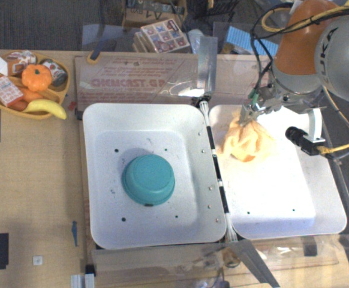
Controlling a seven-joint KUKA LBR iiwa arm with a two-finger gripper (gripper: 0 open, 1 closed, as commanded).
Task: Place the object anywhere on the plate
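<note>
Just the one camera here, fixed up above the counter [30,179] and looking down at a slant, so the far edge sits at the top with floor clutter [162,17] beyond it. It's far enough back to fit both bins, left bin [102,131] and right bin [294,203], side by side mid-frame. The arm [318,41] comes in from the upper right corner.
</note>
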